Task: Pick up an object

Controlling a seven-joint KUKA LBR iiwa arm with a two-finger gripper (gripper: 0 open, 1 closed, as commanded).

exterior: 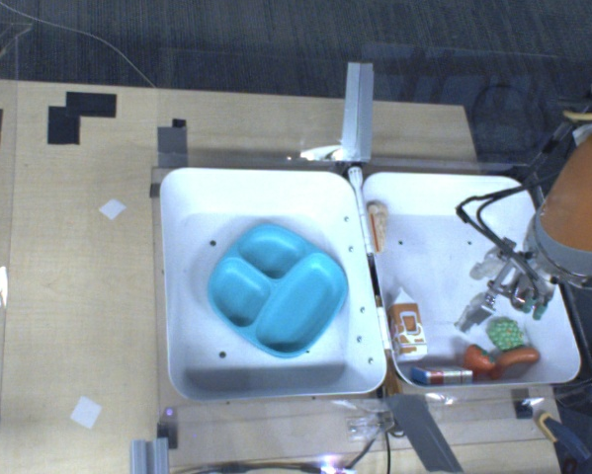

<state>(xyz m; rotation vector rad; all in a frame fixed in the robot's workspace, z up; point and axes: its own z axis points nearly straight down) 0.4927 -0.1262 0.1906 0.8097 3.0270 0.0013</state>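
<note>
Reaching in from the right, the grey arm (572, 235) with its orange band hangs over the right bin (444, 215), and its end effector (483, 309) sits low in that bin's lower right part. The metal fingers (471, 316) point down and to the left, toward the bin floor, and nothing shows between them; whether they stand apart or together I cannot tell, since they are small and partly blurred against the white. Black cables (483, 215) loop from the wrist across the bin's upper right.

Just below and to the right of the end effector lies a small green object (506, 334), round and bumpy. Touching it from below is an orange-red object (500, 359), long and curved, lying across the bin's lower right corner. To its left, along the bottom wall, lies a thin item (440, 374) with blue and red parts. A small orange-and-white carton (407, 328) stands near the bin's left wall, well apart from the fingers. Higher up, along that same wall, lies a slim tan stick-shaped thing (378, 227).

The left bin (187, 265) holds a blue divided tray (278, 289) with three compartments, turned at a slant in the middle of the bin. Both bins rest side by side on the pale wooden table (68, 294).
</note>
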